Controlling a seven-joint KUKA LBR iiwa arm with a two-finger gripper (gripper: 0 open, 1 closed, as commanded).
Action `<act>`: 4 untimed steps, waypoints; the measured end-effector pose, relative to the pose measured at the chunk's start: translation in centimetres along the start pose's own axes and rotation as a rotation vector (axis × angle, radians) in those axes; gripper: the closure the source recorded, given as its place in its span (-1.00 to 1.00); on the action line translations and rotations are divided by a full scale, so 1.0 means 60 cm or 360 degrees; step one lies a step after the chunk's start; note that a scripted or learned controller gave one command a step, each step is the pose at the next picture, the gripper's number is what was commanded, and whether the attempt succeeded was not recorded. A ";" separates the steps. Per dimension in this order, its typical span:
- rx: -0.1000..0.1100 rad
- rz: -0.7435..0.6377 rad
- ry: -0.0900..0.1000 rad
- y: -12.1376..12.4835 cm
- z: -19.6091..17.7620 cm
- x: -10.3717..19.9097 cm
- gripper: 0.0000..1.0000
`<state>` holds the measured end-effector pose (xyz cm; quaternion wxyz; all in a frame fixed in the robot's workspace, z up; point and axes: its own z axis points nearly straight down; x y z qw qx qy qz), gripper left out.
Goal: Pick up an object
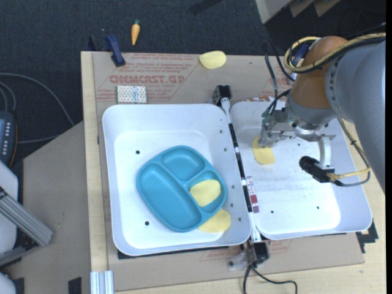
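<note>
Hovering claw [267,138], grip state unclear, yellow piece [264,155] just beneath, right bin [306,216]

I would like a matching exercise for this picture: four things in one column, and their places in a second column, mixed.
Things:
1. blue divided plate
2. small carrot toy
3. gripper
4. patterned packet

Places:
A. on the dark floor beyond the bench
B. in the right bin, just above a yellow piece
C. in the left bin
D. on the bench board, behind the left bin

Pairs: 1-C, 2-A, 3-B, 4-D
</note>
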<state>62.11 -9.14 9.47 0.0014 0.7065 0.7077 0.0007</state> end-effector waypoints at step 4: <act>0.0006 0.0002 0.0000 -0.005 0.000 -0.006 -1.00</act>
